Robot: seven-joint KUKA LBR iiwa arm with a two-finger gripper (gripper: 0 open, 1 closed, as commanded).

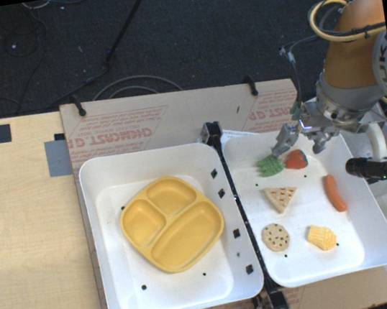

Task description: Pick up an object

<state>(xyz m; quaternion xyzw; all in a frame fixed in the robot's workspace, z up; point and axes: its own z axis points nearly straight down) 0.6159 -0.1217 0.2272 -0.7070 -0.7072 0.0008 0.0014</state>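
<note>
A grey arm (pixel 352 52) with an orange band reaches over the right bin (pixel 372 249). In the left bin (pixel 106 200) lies a yellow divided plate (pixel 171 223). The gripper (pixel 300 139), fingers spread and holding nothing, hangs just above a strawberry (pixel 295 160) with green leaves (pixel 270 166) at the right bin's far side. Nearer lie a pizza slice (pixel 280 197), a sausage (pixel 334 193), a cookie (pixel 275 237) and a yellow corn piece (pixel 322 237), all apart.

The left bin (pixel 106 200) holds a plate (pixel 171 223). The right bin (pixel 371 238) holds a strawberry (pixel 286 162) far, a cookie (pixel 275 237) near, and a sausage (pixel 334 193) right.
</note>
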